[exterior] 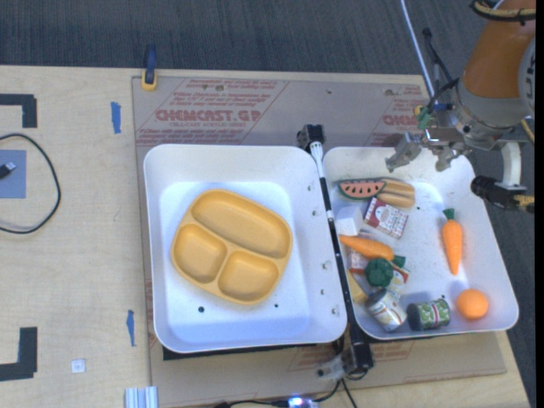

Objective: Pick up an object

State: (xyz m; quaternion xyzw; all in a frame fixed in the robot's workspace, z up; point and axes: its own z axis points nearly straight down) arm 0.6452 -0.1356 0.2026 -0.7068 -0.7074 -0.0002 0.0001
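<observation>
A mustard-yellow divided plate (232, 245) lies in the white left bin (161, 228). In the white right bin (501, 287), the carrot (452, 243) and the round fruit (472, 303) are orange, the watermelon slice (360, 189) red with a green rind, the broccoli (379, 272) dark green. The arm's band (500, 53) is orange.

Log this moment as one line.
phase: approach | end effector: open, above right bin's far edge, holding nothing | nearest: watermelon slice | left bin: yellow tray

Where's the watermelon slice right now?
The watermelon slice lies in the right bin, near its far left corner, right beside the hot dog and just above the small red-and-white carton.
</observation>
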